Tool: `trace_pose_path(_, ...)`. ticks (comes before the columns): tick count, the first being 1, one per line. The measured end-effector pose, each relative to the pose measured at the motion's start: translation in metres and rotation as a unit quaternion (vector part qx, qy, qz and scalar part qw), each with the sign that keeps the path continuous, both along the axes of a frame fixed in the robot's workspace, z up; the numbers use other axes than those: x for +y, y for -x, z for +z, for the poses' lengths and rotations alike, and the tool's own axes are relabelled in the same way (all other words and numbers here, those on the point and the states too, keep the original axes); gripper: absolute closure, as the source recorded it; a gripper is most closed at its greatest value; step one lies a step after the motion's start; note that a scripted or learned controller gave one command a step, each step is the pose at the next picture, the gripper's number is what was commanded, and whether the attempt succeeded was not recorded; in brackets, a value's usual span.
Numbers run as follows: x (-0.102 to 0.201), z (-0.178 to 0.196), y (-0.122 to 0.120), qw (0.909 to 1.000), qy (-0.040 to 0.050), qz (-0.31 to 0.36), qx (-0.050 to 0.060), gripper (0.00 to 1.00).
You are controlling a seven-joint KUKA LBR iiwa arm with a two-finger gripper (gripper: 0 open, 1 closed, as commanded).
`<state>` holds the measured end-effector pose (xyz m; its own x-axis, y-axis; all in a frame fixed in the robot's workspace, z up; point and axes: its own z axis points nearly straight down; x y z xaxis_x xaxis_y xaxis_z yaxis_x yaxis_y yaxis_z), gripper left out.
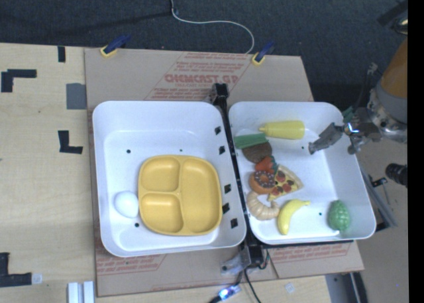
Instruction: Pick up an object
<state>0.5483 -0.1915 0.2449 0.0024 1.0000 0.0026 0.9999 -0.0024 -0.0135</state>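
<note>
The gripper (324,141) hangs over the right side of the right bin (353,182), near its back corner. It points toward the middle of the bin. It is small and dark here, so I cannot tell how it is set, and no toy can be seen in it. It is not touching any toy. The closest toy is the yellow corn (282,129), which lies just to its left along the back of the bin. Beside the corn, closer to the wall between the bins, lies a green toy (250,140) with a brown toy (256,152) just in front of it. A red toy (265,165) sits next to the brown one. Below them is a pizza slice (283,183) with a small decorated round toy (264,181) touching it. A tan pretzel-like toy (262,209) lies near the front, right beside a yellow banana (290,214). A bumpy green toy (339,216) rests alone in the front right corner. The left bin (112,162) has a yellow tray (179,195) with three sections, and a white egg (126,203) lies touching the tray's left edge.
</note>
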Motion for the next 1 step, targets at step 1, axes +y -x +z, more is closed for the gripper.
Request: trace_pose_path(1, 0.0003, 0.0067, -0.0025, 1.0000, 0.0013, 0.002, -0.006, 0.00)
